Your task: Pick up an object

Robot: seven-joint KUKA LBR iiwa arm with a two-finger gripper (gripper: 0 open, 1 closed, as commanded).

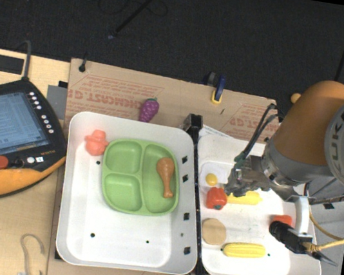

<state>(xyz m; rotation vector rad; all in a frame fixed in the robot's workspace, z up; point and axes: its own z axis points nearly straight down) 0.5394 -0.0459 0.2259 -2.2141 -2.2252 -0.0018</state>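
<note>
Red pepper (216,198) sits in the right bin (306,273), and your end effector (237,187) hangs just above and beside it; you cannot tell its state from here. Beside the pepper lies a yellow banana (245,198), below it a tan cookie (214,231) and a corn cob (244,249). Left of the pepper, the other bin (114,248) holds a green plate (125,192) with a drumstick (166,176).

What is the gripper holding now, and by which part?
It cannot be told: the gripper sits low beside the red toy, its tips hidden.
</note>
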